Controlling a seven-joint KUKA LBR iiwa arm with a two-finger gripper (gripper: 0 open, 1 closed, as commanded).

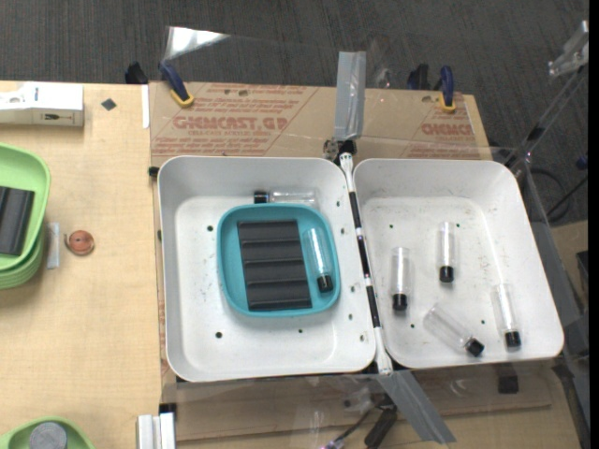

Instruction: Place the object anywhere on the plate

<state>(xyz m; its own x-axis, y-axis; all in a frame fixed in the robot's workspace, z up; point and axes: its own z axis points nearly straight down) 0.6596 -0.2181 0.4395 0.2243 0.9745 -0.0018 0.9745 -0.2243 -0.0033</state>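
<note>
A clear vial (320,258) with a black cap lies on the teal plate (236,232), along its right edge, beside the dark ridged insert. The plate sits in the left bin (187,344). Four more vials (400,277) lie scattered in the right bin (524,213).

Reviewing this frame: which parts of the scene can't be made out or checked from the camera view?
- Tube on the teal plate: clear body, so whether it lies fully on the plate or leans on its rim is unclear.
- Tube behind the plate: partly hidden by the plate's rim.
- Green tray: cut off by the left edge.
- Tubes in the right bin: contents too small to tell.
</note>
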